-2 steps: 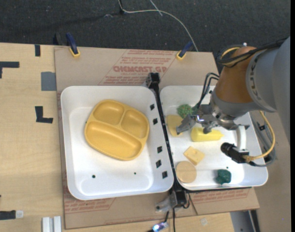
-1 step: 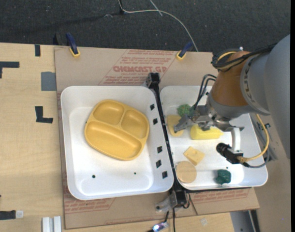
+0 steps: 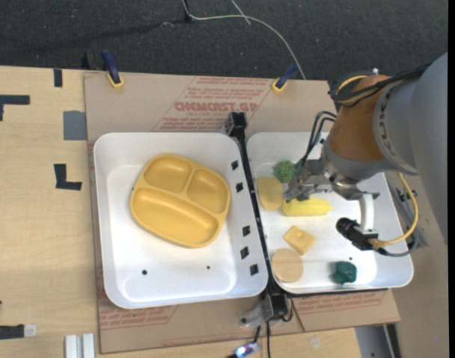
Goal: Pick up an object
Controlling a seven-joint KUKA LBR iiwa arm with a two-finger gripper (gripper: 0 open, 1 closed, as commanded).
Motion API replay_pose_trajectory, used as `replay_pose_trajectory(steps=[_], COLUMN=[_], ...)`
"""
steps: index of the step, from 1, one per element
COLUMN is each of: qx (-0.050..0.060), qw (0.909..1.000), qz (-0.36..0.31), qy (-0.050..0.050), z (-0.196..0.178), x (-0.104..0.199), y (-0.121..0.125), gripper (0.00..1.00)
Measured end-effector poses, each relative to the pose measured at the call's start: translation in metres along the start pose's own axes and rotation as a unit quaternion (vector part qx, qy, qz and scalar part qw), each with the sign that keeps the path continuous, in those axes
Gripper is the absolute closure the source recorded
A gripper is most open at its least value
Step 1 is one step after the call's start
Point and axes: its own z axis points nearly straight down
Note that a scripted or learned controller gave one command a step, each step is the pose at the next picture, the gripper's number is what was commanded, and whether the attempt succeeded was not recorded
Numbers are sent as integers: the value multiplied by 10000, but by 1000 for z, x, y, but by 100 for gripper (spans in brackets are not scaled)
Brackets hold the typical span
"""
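so the left bin [image 3: 115, 274] holds a yellow divided plate [image 3: 180, 198]; the right bin [image 3: 391, 278] holds food pieces under the gripper [image 3: 296, 194], whose finger state i cannot tell.

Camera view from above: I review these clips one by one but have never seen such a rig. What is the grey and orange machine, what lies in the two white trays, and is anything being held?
This is one fixed camera looking down at a slant on a bench. The grey and orange shape on the right is a robot arm; its gripper hangs low over the right bin. Whether its fingers are open or shut cannot be told here, so no hold can be confirmed. Beneath and beside it lie a green broccoli-like piece, a pale yellow slice and a yellow corn cob. Nearer the camera are a cheese-like wedge, a tan disc and a dark green lump. The left bin holds a yellow divided plate.
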Motion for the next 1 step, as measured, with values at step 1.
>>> replay_pose_trajectory(steps=[1], qx=[140], qw=[9999], qz=[-3], qy=[63], z=[-61], x=[7], y=[2], gripper=[100])
